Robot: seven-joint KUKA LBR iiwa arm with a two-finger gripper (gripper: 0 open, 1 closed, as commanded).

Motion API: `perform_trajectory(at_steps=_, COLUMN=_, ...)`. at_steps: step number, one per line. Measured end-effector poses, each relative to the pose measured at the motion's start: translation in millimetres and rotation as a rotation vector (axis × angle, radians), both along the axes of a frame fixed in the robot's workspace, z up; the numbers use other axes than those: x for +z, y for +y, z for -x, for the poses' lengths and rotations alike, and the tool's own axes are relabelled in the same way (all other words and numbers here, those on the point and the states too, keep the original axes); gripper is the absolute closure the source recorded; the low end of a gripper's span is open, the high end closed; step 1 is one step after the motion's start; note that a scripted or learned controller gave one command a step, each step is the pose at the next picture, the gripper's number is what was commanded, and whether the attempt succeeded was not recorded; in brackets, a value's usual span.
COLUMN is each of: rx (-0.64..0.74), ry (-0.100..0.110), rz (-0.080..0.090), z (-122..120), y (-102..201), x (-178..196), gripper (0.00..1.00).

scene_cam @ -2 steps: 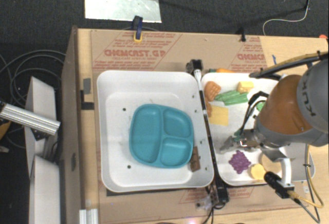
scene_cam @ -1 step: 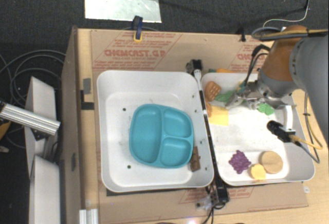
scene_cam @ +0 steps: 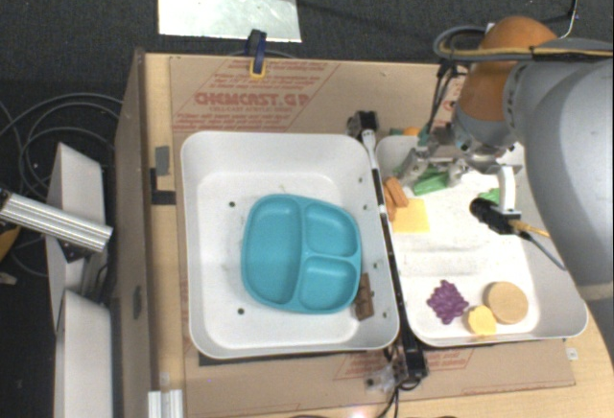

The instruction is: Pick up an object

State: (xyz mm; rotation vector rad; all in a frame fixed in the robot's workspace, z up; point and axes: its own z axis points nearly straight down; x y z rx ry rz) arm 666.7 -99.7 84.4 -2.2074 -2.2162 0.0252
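My gripper hangs low over the far left part of the right bin, directly above a green object that it partly hides. Just left of it lie an orange piece and a yellow square slab. Another small green bit shows to the gripper's right. Near the bin's front sit a purple grape bunch, a small yellow lump and a tan round disc.
The left bin holds a blue divided plate and a brown piece against its right wall. The grey arm covers the right bin's far right side. A divider rail separates the bins.
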Motion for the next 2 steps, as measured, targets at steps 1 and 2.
perform_trajectory(at_steps=1, rx=-0.001, ry=-0.004, rz=-0.001, z=1, y=-2, x=11, gripper=1.0)
perform_trajectory(at_steps=2, rx=0.005, ry=-0.03, rz=-0.004, z=37, y=51, x=106, gripper=1.0)
